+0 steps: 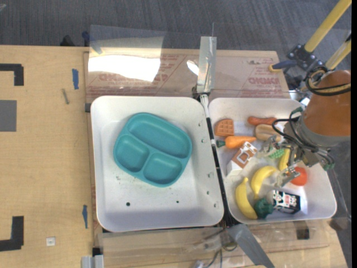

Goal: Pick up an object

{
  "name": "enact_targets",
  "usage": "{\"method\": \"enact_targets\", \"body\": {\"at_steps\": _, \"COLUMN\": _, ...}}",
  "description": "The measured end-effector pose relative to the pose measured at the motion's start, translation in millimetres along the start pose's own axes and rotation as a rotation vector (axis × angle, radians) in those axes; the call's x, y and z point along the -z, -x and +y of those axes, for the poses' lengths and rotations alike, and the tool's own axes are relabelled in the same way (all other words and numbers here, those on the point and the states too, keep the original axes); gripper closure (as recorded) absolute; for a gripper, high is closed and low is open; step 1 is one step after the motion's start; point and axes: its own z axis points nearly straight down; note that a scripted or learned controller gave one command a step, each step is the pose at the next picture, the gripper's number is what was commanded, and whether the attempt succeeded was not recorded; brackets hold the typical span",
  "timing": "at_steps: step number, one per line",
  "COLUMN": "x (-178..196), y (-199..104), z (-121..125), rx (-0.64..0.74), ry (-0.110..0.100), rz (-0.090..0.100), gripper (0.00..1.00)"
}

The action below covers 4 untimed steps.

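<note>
The right bin holds a heap of toy items. Among them are a yellow banana, a second yellow piece, a green broccoli and a black-and-white box. Further back lie an orange waffle, a carrot, a sausage and a small orange-and-white box. My gripper hangs low over the right half of this bin. It is just above a red-orange ball and a yellow-green piece. The wrist hides what lies directly beneath it.
In the left bin rests a teal divided plate. A metal divider post stands at the back between the bins. Yellow struts and cables cross the top right corner. Cardboard bench surface extends to the left.
</note>
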Motion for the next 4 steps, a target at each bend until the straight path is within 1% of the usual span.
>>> {"method": "enact_targets", "body": {"at_steps": 1, "x": -12.2, "y": -16.5, "z": -3.8, "rx": 0.003, "ry": 0.005, "rz": 0.01, "gripper": 0.0}}
{"method": "enact_targets", "body": {"at_steps": 2, "x": 1.1, "y": -11.7, "z": -4.6, "rx": 0.004, "ry": -0.001, "rz": -0.004, "gripper": 1.0}}
{"method": "enact_targets", "body": {"at_steps": 3, "x": 0.1, "y": -12.1, "z": -4.3, "rx": 0.004, "ry": 0.0, "rz": -0.002, "gripper": 0.0}}
{"method": "enact_targets", "body": {"at_steps": 4, "x": -11.8, "y": -19.1, "z": 5.1, "rx": -0.023, "ry": 0.003, "rz": 0.011, "gripper": 0.0}}
